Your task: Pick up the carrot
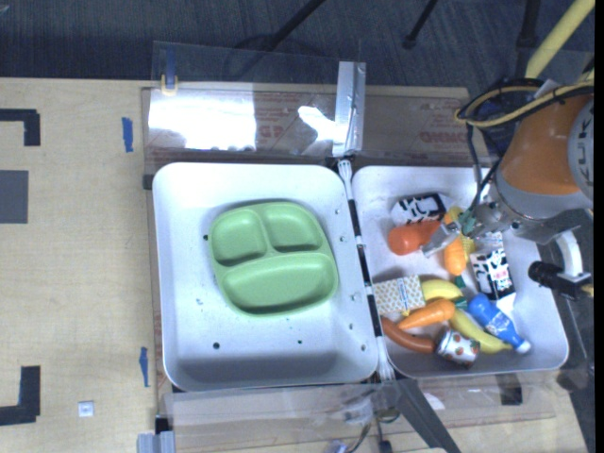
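In the right bin (pixel 557 347), the gripper (pixel 461 237) sits low among the toys, its fingers' spread unreadable, with the carrot (pixel 427 314) lying nearer, apart.

robot lab: taped bench (pixel 66 253), twin white bins (pixel 179 347), tripod legs (pixel 311 12)

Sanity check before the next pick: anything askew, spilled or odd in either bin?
Nothing spilled or damaged. The right bin is a jumble: the carrot lies among a banana, a blue bottle and a can. The green plate sits flat in the left bin.
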